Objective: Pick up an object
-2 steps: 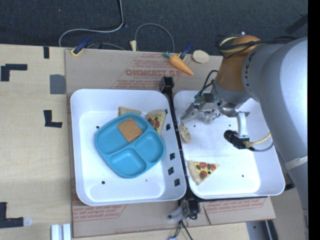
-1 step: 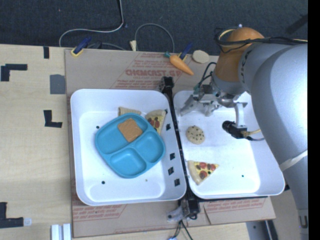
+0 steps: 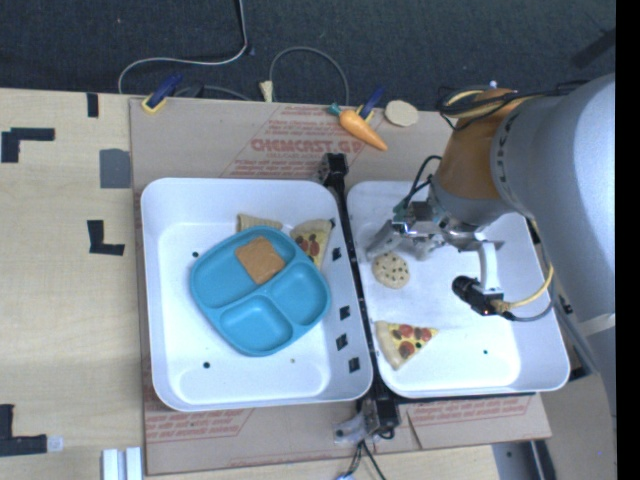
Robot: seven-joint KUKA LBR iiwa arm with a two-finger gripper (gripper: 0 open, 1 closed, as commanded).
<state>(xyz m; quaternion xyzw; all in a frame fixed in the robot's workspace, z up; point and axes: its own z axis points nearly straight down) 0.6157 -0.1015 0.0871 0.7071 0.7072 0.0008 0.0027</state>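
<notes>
Nothing is lifted yet: the metal two-finger gripper (image 3: 392,240) hangs, fingers apparently spread and empty, just above the round chocolate-chip cookie (image 3: 391,269).

Toy carrot (image 3: 362,130) on cardboard (image 3: 290,143)

The grey KUKA arm (image 3: 560,158) reached in from the right, bulky and close to the camera. Its orange band (image 3: 472,163) sat above the wrist, pointing down and to the left. The metal two-finger gripper (image 3: 392,238) hung low at the arm's end. A black cable (image 3: 425,178) looped beside the wrist, and a yellowish cable (image 3: 535,303) curved below a black fitting (image 3: 475,293).
</notes>
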